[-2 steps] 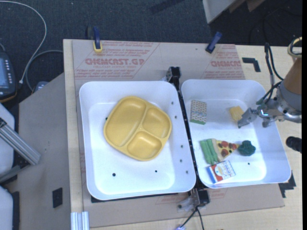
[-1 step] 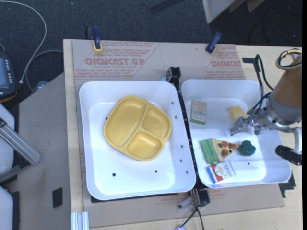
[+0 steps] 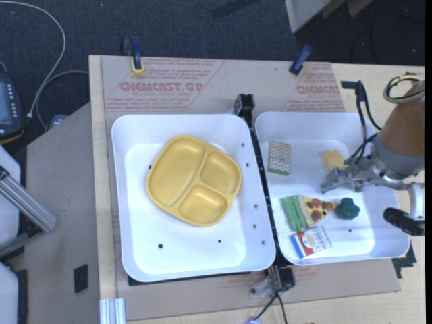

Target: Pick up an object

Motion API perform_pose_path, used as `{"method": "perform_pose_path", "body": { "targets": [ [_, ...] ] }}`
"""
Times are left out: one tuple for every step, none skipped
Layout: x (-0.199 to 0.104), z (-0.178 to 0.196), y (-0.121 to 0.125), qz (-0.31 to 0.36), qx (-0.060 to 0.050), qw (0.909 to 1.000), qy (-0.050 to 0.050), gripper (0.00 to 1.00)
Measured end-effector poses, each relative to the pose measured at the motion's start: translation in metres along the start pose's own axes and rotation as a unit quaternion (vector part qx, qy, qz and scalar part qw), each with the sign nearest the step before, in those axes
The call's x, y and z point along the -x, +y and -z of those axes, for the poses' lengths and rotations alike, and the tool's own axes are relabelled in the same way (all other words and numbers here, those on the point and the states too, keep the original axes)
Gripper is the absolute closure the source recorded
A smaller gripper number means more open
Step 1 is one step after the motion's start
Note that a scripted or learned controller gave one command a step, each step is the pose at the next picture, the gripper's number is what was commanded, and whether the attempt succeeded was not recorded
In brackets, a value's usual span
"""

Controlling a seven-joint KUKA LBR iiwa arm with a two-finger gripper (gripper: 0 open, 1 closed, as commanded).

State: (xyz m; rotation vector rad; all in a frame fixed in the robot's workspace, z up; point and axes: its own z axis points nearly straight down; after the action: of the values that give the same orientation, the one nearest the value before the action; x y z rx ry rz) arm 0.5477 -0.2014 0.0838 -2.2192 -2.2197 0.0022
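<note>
The claw [image 3: 335, 181] sits low in the right shallow white plastic bin [image 3: 305, 125], fingers spread apart, grasping nothing. Just beside it lie a small yellow block [image 3: 333, 158] and a dark green broccoli-shaped toy [image 3: 347, 208]. A pizza-slice toy [image 3: 317, 209], a green ridged strip [image 3: 293, 212], a patterned card [image 3: 279, 157] and a red-and-blue packet [image 3: 311, 240] share this bin. The left bin [image 3: 128, 201] holds 1 yellow 3-compartment plastic plate [image 3: 194, 179].
</note>
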Motion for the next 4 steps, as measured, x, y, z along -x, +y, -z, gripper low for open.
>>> {"method": "perform_pose_path", "body": {
  "targets": [
    [0.000, 0.011, 0.001, 0.000, 0.002, 1.0000, -0.001, 1.00],
    [0.010, 0.066, 0.007, 0.000, 0.005, 1.0000, -0.002, 1.00],
    [0.011, 0.119, 0.008, 0.000, 0.005, 1.0000, -0.002, 1.00],
    [-0.041, 0.112, 0.013, 0.003, 0.001, 1.0000, 0.001, 1.00]
  ]
}}
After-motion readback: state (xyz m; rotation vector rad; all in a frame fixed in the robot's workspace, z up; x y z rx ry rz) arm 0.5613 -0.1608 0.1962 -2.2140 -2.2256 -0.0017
